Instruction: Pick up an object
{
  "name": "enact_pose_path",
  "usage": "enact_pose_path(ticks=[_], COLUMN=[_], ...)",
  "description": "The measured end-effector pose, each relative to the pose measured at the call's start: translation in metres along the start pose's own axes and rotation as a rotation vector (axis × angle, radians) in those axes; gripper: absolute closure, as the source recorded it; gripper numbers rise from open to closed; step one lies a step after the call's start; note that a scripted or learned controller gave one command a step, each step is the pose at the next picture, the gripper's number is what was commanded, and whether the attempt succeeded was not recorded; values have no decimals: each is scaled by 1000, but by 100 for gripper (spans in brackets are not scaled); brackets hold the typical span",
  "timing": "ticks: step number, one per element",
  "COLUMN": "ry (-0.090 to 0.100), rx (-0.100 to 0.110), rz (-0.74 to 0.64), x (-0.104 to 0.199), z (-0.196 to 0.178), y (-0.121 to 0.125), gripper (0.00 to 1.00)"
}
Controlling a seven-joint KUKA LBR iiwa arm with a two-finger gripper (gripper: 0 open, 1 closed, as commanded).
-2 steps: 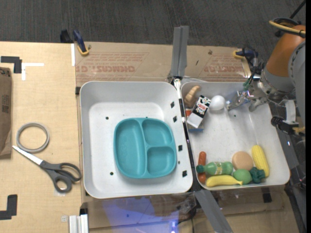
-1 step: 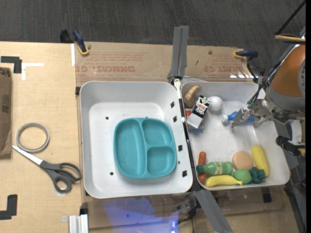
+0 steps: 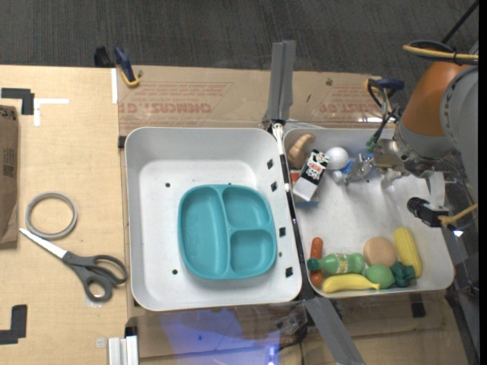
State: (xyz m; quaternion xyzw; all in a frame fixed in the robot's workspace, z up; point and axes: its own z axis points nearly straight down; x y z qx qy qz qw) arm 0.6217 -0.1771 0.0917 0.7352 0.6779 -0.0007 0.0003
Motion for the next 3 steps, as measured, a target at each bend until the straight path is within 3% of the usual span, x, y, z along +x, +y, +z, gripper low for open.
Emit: enact_pose_path(ticks=[1, 2, 3], ry=[-5, -8, -1], rx=[36, 19, 1], rz=[355, 352, 652], x=[60, 60, 25], z=[6, -5, -167], y=[24, 27, 35], gripper=[0, 100, 100])
